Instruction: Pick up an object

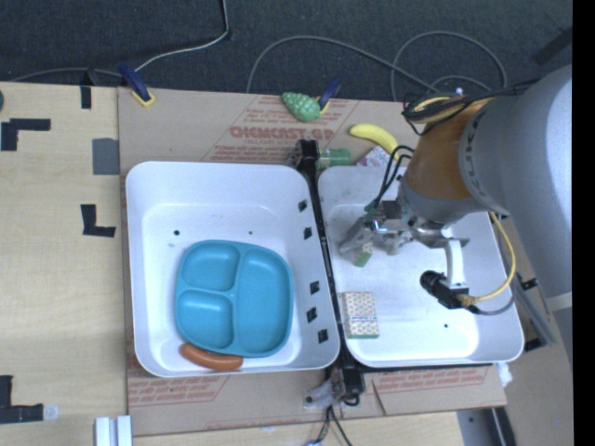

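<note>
Grey arm point(530, 147) reaching in from the right, orange-banded wrist bent down, tool point(364, 240) low

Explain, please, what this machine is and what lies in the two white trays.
This is one picture, taken by a fixed camera above the bench, looking down at a slant. The grey arm with an orange band reaches in from the right; its gripper is low over the right bin. Whether it holds anything cannot be told. That bin has a small patterned box near its front. The left bin holds a blue divided plate and a toy sausage at its front edge. Behind the bins lie a banana and a green toy.
</note>
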### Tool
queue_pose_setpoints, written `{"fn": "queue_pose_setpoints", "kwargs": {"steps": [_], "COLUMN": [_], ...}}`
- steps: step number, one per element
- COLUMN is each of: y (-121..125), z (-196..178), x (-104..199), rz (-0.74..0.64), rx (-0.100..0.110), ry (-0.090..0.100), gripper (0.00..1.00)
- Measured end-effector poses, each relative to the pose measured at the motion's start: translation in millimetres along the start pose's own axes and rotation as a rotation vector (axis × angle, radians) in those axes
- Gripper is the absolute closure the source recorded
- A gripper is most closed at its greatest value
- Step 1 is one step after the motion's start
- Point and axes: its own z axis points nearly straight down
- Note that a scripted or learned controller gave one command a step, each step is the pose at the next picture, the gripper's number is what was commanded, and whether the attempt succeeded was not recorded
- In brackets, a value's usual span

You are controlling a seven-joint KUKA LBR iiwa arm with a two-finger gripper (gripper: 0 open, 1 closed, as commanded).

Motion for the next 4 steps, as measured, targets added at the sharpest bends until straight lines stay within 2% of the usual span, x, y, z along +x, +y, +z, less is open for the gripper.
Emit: {"fn": "queue_pose_setpoints", "kwargs": {"steps": [1,2,3,4], "y": [-0.5,-0.6,-0.6,-0.6], "z": [-8.9,-8.8,-18.4,-18.4], "x": [0.7,0.7,1.6,1.6], "rz": [-0.001,-0.001,-0.002,-0.002], "rx": [0.002,0.002,0.003,0.003], "ry": [0.001,0.001,0.002,0.002], "gripper": [1.0,0.0,1.0,0.0]}}
